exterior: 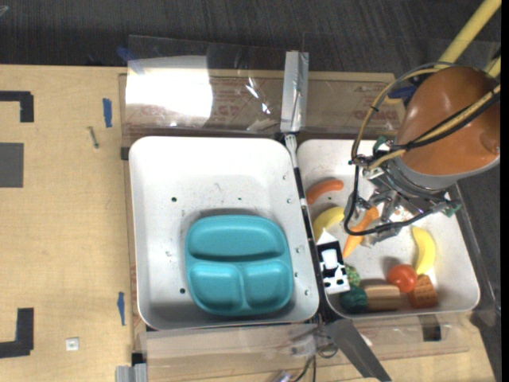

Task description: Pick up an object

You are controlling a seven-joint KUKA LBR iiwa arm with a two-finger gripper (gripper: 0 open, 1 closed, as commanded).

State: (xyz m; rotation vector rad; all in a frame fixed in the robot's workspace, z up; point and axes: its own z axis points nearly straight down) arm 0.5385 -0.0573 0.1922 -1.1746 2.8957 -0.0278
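Orange piece, carrot-shaped, lying in the right bin a little toward its left wall, about midway between the far and near edges. Probably the target, judged from the hand hanging low just over its upper end. Cannot tell whether the hand is released or clenched: too much dark metal and cable there, and contact with the orange piece not clear either.

Close around it, 2 neighbours: a pale yellow piece just beside it against the left wall, and an orange-red sausage shape nearer the far edge. Further toward the right wall a banana, and near the near right corner a red tomato. In the left bin, 1 teal divided plate toward the near edge, well apart from all this. Both bins side by side on the table.

Risks from here:
- Gripping only the thin tip of the orange piece, then losing it on the lift, because of its tapered and probably smooth shape.
- Pushing it sideways into the yellow piece instead of closing around it, given the tilt of the piece.
- Catching 2 things together, or closing on nothing.
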